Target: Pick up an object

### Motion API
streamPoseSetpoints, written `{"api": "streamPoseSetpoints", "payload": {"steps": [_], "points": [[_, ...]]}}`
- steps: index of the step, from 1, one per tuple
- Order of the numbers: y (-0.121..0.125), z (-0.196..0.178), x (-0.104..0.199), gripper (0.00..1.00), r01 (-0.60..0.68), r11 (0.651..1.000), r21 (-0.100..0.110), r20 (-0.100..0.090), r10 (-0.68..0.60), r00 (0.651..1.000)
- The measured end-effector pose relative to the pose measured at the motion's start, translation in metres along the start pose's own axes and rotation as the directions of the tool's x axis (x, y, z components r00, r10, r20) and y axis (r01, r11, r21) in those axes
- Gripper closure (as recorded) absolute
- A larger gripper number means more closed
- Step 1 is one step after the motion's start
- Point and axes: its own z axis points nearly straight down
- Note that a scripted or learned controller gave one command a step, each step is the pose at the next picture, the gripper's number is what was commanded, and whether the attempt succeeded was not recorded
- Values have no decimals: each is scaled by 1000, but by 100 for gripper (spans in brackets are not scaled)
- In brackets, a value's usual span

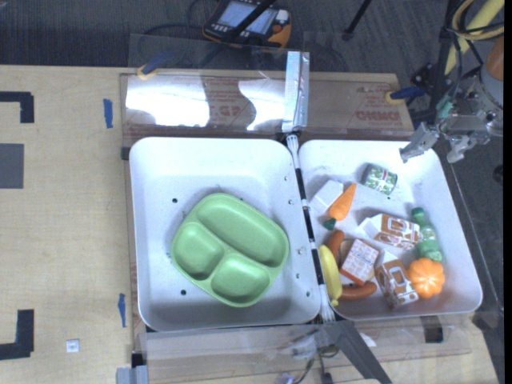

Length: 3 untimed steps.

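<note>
On the bench, two white bins side by side: left bin [152,214] holding a green divided plate [230,249], right bin [460,238] crowded with toy food. Over the right bin's far right corner, gripper [436,146], fingers spread wide, nothing between them. In the pile: orange pumpkin [426,277] front right, carrot [342,202] centre-left, green can [379,178] nearest the gripper yet apart from it.
</note>
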Motion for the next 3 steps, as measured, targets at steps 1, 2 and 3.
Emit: {"api": "streamPoseSetpoints", "payload": {"steps": [1, 2, 3], "points": [[23, 132, 36, 0, 164, 986, -2, 0, -164, 986], [27, 161, 51, 0, 452, 892, -12, 9, -452, 892], [-26, 189, 62, 0, 566, 825, -5, 3, -566, 825]]}}
